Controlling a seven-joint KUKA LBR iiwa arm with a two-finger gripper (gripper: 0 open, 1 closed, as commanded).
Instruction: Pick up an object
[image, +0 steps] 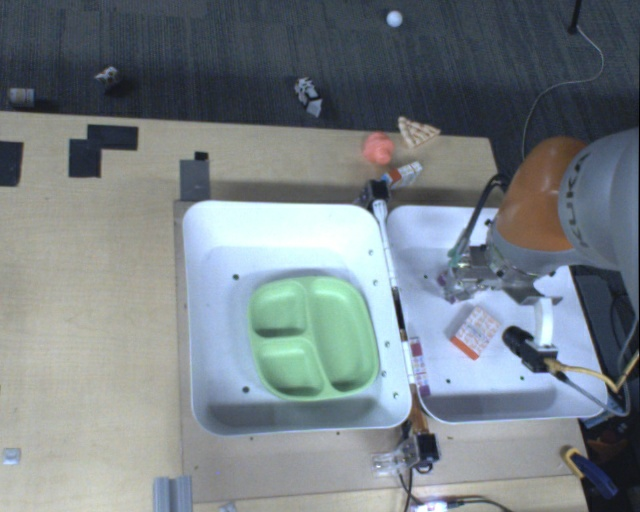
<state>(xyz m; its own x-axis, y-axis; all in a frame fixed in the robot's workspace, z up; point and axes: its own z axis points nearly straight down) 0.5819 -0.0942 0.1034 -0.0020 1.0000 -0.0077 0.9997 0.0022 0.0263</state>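
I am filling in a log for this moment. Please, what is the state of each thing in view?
green divided plate: flat, open side up, in the left bin.
orange and white packet: flat in the right bin, not gripped.
gripper: over the right bin, beside the packet.
pink ball: on the bench, outside both bins.

The green divided tray (312, 335) fills the middle of the left bin (215, 290), leaving room only along its walls. The arm (545, 210) overhangs the far right corner of the right bin (480, 395). A small orange-and-white packet (473, 331) lies mid-floor, and the bin's near edge is open.
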